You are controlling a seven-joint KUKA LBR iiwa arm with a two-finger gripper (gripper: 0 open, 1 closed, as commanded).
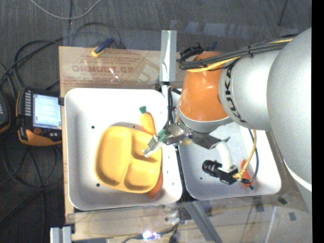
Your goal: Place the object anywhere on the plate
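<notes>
We are looking down on two white bins. In the left bin (pixel 81 105) a yellow divided plate (pixel 121 158) is lying, and a toy carrot (pixel 147 121) is resting at the plate's upper right edge, just above the gripper (pixel 152 148), which is hovering over the plate's right side. We cannot tell the gripper's state

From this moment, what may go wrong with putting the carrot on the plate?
1. The carrot lies half on the plate's far rim, half off; a push may roll it into the bin.
2. The gripper is over the plate's right edge, beside the carrot, so it may press or tip the plate.
3. I cannot tell if the carrot is gripped at all.
</notes>
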